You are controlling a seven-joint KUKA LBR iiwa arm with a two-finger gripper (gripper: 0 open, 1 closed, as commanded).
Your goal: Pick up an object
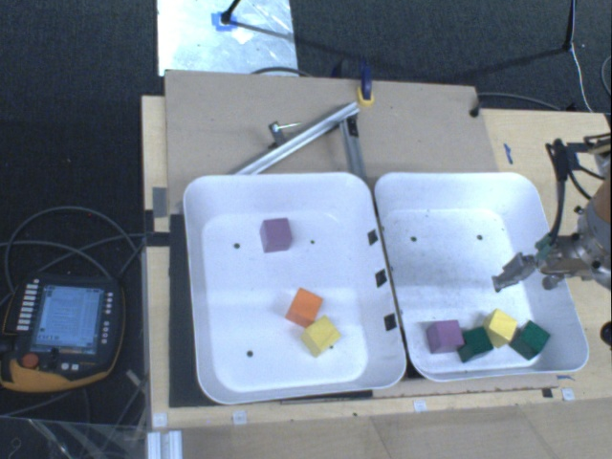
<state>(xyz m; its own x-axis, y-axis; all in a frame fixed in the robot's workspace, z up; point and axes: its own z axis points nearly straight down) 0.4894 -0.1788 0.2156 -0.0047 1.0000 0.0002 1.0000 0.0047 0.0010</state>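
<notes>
1. The right bin (449, 199) holds 4 blocks clustered along its near wall: a purple block (444, 335), a dark green block (474, 343) touching it on the right, a yellow block (500, 327) just beside that, and a second dark green block (531, 338) nearest the bin's right corner.
2. The gripper (507, 275) hangs over the right bin's floor, above and slightly right of the yellow block in the view, apart from all 4 blocks. How far its jaws are spread cannot be told at this angle, and nothing is seen between them.
3. The arm (579, 256) reaches in from the right edge, with cabling looped above the wrist.
4. The left bin (206, 285) carries 3 blocks: a purple cube (275, 234) toward the far side, and an orange cube (304, 306) touching a yellow cube (321, 336) nearer the front.
5. Both bins sit side by side on the surface (421, 113), where a metal bar (301, 139) lies at a slant behind the left bin.
6. A teach pendant (59, 328) with a lit screen rests on the dark floor at the left, its cables coiled around it.
</notes>
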